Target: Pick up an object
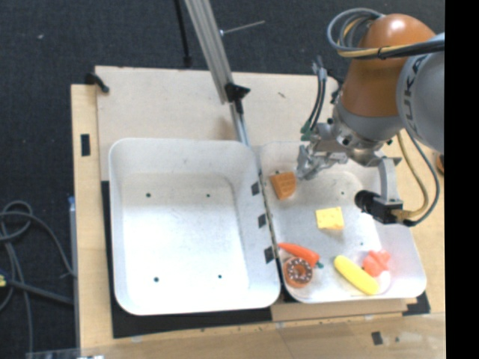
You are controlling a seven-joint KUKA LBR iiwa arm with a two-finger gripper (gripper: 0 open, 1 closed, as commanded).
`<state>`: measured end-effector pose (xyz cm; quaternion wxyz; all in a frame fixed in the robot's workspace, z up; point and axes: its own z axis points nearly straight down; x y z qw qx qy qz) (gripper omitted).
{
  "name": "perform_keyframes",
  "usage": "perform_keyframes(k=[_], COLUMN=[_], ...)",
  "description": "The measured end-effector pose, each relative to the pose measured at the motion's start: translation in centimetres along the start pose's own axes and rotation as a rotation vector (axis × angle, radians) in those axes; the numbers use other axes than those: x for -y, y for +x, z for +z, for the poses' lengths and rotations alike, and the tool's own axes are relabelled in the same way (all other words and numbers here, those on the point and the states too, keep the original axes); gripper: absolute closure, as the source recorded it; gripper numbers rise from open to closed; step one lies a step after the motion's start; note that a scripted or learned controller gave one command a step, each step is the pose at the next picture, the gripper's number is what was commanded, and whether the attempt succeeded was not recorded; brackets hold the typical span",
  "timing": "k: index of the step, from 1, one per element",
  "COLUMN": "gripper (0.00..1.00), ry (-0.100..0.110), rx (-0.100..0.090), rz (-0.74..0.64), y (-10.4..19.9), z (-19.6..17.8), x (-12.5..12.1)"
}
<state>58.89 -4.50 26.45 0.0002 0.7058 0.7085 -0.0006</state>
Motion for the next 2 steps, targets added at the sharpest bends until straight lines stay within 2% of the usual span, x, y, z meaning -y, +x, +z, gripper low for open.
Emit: perform_keyframes(k=[2], gripper=[1.00], ry=[-0.001], rx=[-0.004], rz=[-0.004], y=[9.2], z=[-0.6], x=[3.7])
